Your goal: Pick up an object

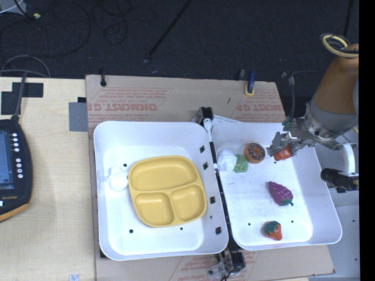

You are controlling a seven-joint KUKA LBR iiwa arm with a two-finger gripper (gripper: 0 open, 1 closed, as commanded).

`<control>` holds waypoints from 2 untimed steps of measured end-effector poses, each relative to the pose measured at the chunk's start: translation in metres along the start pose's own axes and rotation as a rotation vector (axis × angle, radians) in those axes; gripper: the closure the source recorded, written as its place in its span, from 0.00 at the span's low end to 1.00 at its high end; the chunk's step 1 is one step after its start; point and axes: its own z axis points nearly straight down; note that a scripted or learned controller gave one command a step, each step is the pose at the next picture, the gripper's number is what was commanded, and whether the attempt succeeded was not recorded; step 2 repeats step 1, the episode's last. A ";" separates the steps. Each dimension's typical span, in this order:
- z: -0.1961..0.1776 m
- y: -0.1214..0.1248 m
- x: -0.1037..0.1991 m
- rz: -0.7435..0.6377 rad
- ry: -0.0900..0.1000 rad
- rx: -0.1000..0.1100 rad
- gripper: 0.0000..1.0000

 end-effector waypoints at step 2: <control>-0.043 0.012 0.066 0.000 0.000 0.005 1.00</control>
